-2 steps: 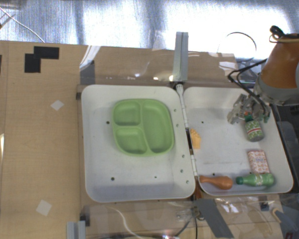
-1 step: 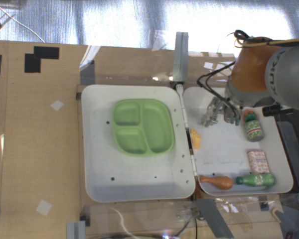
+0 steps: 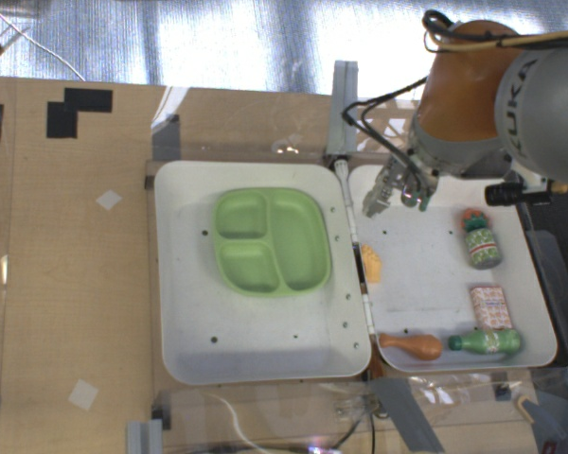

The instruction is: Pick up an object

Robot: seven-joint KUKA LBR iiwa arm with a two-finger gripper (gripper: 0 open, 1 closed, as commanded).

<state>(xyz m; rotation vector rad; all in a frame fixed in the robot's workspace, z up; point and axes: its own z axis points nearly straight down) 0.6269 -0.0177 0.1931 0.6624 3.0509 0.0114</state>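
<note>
Nearest the camera, along the six o'clock wall of the right bin (image 3: 540, 282), a brown wooden piece (image 3: 412, 345) and a green bottle (image 3: 486, 343) are laid end to end, with a small pink carton (image 3: 489, 305) just above them, a green jar (image 3: 480, 242) at three o'clock and a yellow piece (image 3: 370, 265) at nine o'clock against the dividing wall. The gripper (image 3: 398, 195) is hung over the bin's eleven o'clock corner, its fingers spread and nothing held between them. A green divided plate (image 3: 270, 240) is seated in the left bin (image 3: 189, 348).
</note>
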